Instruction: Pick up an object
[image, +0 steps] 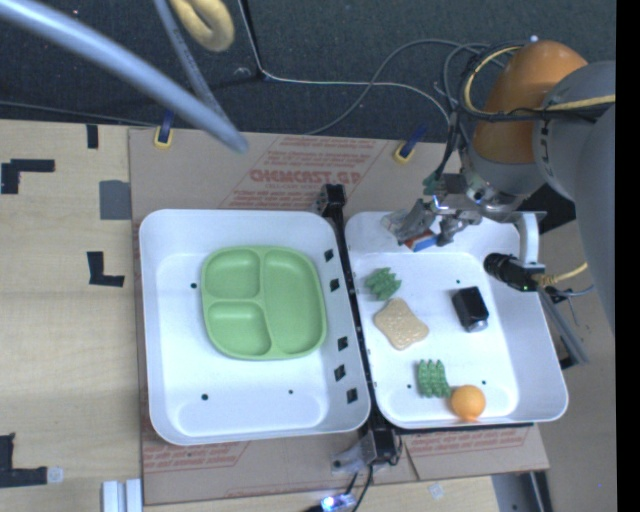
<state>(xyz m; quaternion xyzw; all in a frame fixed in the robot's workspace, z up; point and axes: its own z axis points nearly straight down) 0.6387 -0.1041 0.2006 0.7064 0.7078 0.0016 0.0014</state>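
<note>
Nearest us, the orange (467, 402) lies well below the hand (428, 228); we cannot tell its grip.

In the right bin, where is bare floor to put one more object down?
In the right bin, free patches lie between the black block and the orange ball, and along the near-left corner below the tan cracker. It is crowded around the green pieces and under the gripper.
</note>
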